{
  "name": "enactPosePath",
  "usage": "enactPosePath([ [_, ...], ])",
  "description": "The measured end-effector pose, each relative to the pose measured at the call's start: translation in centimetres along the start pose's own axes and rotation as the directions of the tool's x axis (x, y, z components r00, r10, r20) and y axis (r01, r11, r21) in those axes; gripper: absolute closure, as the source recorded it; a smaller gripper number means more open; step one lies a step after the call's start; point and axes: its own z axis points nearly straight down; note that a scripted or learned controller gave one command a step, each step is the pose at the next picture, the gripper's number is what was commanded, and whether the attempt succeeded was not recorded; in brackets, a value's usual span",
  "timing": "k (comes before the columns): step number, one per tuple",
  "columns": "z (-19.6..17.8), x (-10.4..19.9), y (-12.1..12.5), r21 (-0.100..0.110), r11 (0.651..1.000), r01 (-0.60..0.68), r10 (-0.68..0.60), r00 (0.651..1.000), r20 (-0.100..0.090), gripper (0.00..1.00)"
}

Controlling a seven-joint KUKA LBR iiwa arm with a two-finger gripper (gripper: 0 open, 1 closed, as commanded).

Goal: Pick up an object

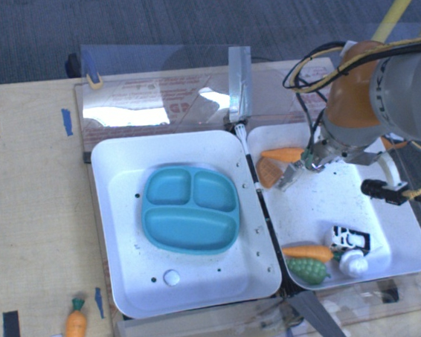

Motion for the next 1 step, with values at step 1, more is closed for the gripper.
enactPosePath([
  [1,0.2,-1.68,2.82,0.036,0.996,-0.078,0.079,0.997,-0.017,0.0],
])
